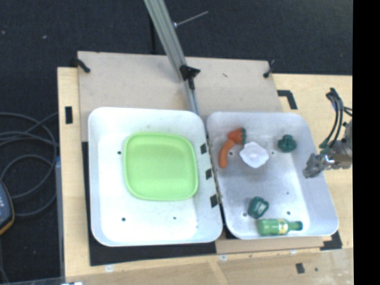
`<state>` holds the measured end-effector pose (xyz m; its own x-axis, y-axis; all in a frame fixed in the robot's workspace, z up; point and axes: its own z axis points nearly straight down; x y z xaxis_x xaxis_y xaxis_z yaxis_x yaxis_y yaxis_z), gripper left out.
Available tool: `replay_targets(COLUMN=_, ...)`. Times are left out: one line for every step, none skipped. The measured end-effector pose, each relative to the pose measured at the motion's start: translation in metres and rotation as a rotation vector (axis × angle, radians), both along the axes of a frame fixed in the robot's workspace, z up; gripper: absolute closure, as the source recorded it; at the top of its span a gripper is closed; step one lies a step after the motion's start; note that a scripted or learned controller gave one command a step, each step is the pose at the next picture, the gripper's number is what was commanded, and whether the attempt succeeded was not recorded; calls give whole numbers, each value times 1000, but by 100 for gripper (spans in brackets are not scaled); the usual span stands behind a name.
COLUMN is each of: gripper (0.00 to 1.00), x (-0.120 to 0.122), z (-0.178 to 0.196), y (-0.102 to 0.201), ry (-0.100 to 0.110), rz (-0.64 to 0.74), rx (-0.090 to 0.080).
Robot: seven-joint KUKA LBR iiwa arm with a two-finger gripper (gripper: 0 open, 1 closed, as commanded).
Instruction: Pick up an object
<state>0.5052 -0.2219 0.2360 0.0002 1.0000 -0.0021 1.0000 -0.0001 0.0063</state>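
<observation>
A: Where's your pincer (314,164)?

B: At three o'clock on the right bin's (317,215) rim; you cannot tell its state. You've grasped nothing.

A: Next?

B: Probably reach toward nine o'clock for the white cup (254,155) mid-bin.

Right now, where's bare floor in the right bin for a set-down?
Right bin: bare middle, bordered by white cup above and teal piece and green bottle below. Crowded at the top: orange tool, cup, second teal piece. Gripper sits at the right rim.
</observation>
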Motion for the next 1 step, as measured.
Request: replay_targets(gripper=100, x=1, z=34, y=-1, ry=2, rz=0, rx=1)
